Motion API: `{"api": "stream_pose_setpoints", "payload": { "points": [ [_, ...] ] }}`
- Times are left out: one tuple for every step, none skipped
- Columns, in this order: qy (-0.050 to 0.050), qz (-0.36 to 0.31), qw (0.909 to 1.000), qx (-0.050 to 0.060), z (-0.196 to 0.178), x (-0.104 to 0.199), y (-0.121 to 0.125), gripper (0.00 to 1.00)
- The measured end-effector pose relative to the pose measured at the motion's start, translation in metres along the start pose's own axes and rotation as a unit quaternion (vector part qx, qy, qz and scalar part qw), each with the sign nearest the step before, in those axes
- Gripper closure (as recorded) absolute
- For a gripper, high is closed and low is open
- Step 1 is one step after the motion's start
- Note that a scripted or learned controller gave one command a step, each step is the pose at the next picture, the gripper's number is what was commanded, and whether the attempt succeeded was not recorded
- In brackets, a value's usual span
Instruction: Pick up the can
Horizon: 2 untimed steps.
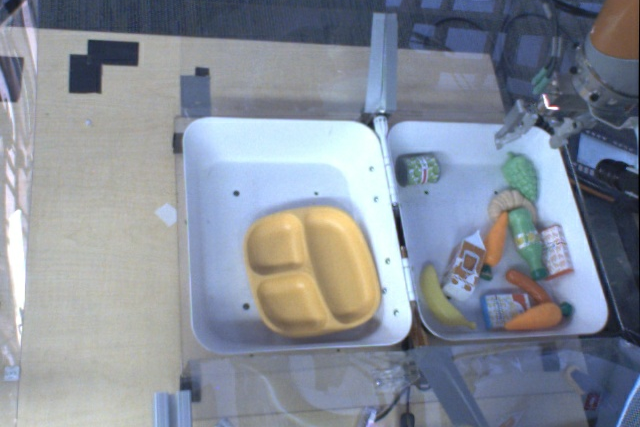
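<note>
**Workcell status: can in right bin, gripper above far corner**

Light wood bench [100, 245], dark carpet beyond the far edge, two black markers near the far left corner. Two shallow white bins side by side on the bench, separated by a grey metal divider rail.

Left bin [220, 175]: one yellow tray [312, 267] with three compartments, set toward the near right part of the floor.

Right bin [450, 205]: can [419, 169] lying on its side near the far left corner, close to the divider, green label with a pale patch facing up, well apart from the other contents. Remaining contents grouped along the right and near sides:
- green leafy item [521, 177] near the far right wall
- green bottle [525, 241] just beside a small orange carrot [496, 240]
- red-and-white carton [555, 250] just right of the bottle
- brown-and-white box [463, 267], tilted
- banana [441, 299] along the near left wall
- blue packet [497, 307] touching a large carrot [536, 316] at the near wall

Gripper [537, 122] over the far right corner of the right bin (arm entering from the right, orange band visible at the frame edge). Fingers spread apart, nothing between them. Well apart from the can.
</note>
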<state>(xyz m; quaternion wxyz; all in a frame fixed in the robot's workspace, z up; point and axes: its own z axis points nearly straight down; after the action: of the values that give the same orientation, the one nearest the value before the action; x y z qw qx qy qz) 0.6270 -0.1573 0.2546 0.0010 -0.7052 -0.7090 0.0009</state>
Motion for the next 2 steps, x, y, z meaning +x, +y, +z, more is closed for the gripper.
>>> {"api": "stream_pose_setpoints", "payload": {
  "points": [
    [0.000, -0.040, 0.9992, 0.000, 0.066, 0.054, 0.035, 0.00],
    [0.000, -0.106, 0.9944, -0.001, 0.072, 0.117, 0.043, 0.00]
  ]
}}
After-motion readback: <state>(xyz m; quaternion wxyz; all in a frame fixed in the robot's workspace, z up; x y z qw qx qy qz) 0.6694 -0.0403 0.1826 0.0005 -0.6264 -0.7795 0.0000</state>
